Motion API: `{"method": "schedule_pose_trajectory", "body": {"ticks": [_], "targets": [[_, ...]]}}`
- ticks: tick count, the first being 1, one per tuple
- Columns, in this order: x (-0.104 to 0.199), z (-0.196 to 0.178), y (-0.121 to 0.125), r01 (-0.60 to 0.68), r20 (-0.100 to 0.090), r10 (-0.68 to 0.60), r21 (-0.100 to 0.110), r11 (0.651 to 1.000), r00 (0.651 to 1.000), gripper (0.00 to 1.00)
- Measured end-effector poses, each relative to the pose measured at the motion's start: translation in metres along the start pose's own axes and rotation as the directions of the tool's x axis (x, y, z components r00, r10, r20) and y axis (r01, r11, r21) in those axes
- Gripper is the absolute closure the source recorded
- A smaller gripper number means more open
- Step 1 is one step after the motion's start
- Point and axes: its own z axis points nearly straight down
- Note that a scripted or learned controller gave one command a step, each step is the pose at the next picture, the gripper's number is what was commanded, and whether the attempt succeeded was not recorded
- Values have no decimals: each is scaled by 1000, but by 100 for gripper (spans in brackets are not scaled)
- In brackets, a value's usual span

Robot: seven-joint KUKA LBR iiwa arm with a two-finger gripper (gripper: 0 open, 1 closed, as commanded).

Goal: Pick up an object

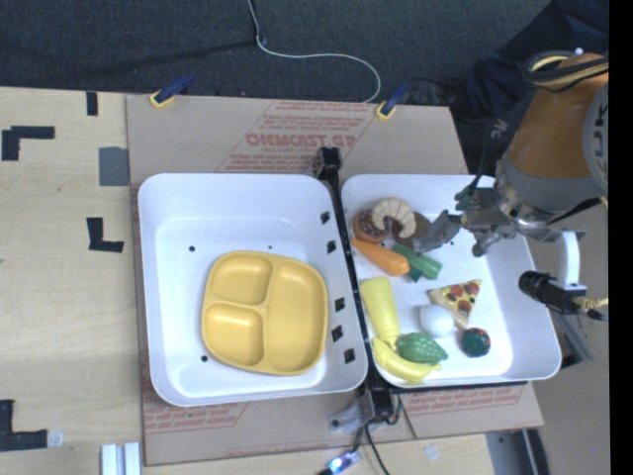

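White plastic bins side by side on a cardboard sheet. Left bin (163, 265) holds a yellow divided plate (265, 312), apart from every wall. Right bin (539, 349) holds the toy food, crowded toward the divider: a croissant (389, 218) at the back, a carrot (389, 257) in front of it, a pizza slice (457, 299), a white egg (434, 320), a banana (389, 330) lying along the divider, a green leafy piece (420, 347) resting on its near end, and a small dark round piece (476, 342), fruit perhaps.

Arm enters from the right. Gripper (443, 229) sits low over the back of the right bin, just beside the croissant and above the carrot's green top. Its dark tip blurs into the clutter, so I cannot tell whether it is apart or together, or whether anything is gripped.

Risks, as I judge them:
- Croissant, carrot and tip are nearly touching; closing here could catch two items or nudge one away.
- The carrot is slim and tapered, likely to roll or pivot out of a pinch.
- The divider runs close to croissant and carrot, leaving little room on that side.

Open room: bare floor lies along the right wall of the right bin, under the arm. The egg and pizza slice stand with some clear space around them.
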Motion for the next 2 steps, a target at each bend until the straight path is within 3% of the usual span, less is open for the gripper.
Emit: {"method": "schedule_pose_trajectory", "body": {"ticks": [1,2], "targets": [[0,-7,3,3,2,-3,-13,1000,1000,0],[-4,39,7,2,3,-2,-9,1000,1000,0]]}}
